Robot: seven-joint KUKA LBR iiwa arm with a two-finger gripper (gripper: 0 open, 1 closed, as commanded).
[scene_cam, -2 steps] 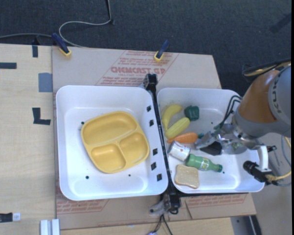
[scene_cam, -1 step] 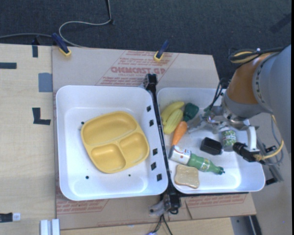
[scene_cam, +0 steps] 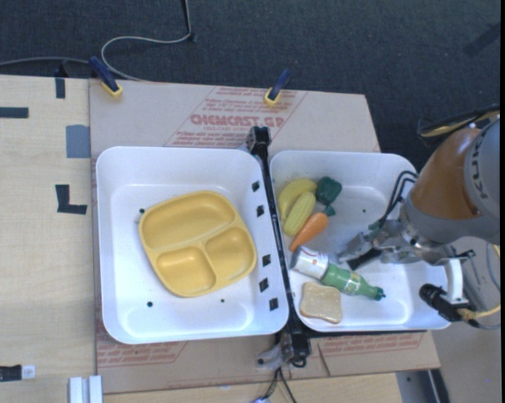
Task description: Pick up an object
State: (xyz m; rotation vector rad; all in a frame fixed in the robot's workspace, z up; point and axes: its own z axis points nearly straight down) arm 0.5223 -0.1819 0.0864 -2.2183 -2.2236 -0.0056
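Centrally in the right bin (scene_cam: 386, 183), a green bottle (scene_cam: 346, 280) with white label lies flat, its long axis diagonal, its narrow neck pointing lower right. Smooth plastic. Beside it: toast slice (scene_cam: 321, 303), carrot (scene_cam: 309, 230), corn (scene_cam: 298, 212). Gripper (scene_cam: 357, 250) hovers just above; whether it is released or clenched cannot be told.

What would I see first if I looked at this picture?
Probably the big yellow plate with three sections, lying in the left bin. Next, the pile of toy food in the right bin: a corn cob, a carrot, a green bottle and a slice of bread. The robot's hand hangs right above the bottle.
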